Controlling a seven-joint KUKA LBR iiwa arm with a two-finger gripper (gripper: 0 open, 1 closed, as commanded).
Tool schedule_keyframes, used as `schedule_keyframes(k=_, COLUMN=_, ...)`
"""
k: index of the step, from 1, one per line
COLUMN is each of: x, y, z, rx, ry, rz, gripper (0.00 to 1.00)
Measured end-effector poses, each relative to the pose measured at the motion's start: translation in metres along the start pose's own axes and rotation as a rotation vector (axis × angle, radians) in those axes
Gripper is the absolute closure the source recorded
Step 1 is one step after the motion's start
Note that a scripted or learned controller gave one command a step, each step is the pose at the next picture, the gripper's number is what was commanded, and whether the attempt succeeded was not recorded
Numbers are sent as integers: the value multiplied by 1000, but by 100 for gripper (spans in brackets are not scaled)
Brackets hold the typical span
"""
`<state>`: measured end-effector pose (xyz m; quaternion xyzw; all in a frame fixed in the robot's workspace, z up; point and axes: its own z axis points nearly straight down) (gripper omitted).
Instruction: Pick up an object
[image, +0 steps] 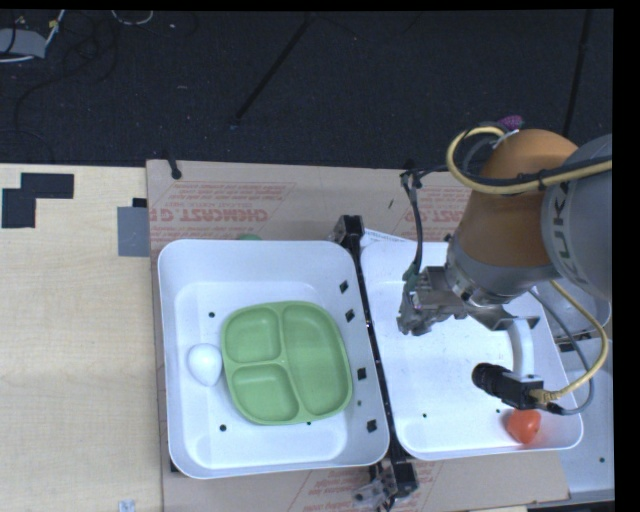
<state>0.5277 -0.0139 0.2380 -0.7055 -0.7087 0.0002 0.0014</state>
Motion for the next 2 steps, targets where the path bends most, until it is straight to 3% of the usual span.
schedule_keyframes(k=2, x=94, y=30, z=-8, rx=0, ry=0, rz=0, gripper=100)
